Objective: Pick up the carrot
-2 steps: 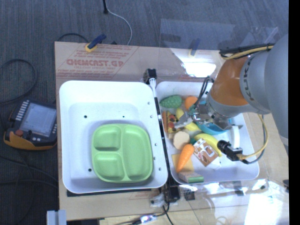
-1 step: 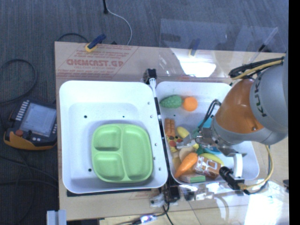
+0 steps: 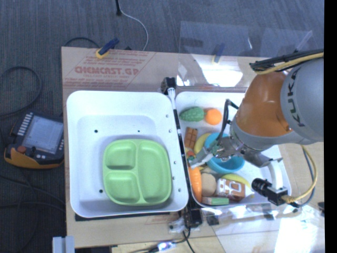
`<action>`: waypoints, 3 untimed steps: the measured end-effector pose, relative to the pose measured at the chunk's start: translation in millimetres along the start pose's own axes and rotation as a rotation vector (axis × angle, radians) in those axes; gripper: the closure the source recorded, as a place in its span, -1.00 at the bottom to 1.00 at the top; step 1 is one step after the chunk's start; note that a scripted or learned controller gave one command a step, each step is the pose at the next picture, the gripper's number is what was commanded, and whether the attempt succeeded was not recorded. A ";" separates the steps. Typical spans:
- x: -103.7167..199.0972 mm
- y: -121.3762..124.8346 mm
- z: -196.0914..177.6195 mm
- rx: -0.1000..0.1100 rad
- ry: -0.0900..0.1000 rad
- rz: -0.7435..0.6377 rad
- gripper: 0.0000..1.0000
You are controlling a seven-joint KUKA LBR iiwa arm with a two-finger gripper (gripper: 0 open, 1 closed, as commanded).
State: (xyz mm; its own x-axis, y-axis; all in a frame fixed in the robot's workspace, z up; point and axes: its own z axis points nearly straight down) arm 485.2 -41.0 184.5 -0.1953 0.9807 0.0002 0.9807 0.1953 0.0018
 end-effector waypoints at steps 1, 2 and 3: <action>32.7 5.7 1.3 0.004 0.000 -0.098 -1.00; 6.4 -0.7 1.9 0.006 -0.002 0.236 -1.00; -41.2 37.7 1.9 0.006 -0.003 0.365 -1.00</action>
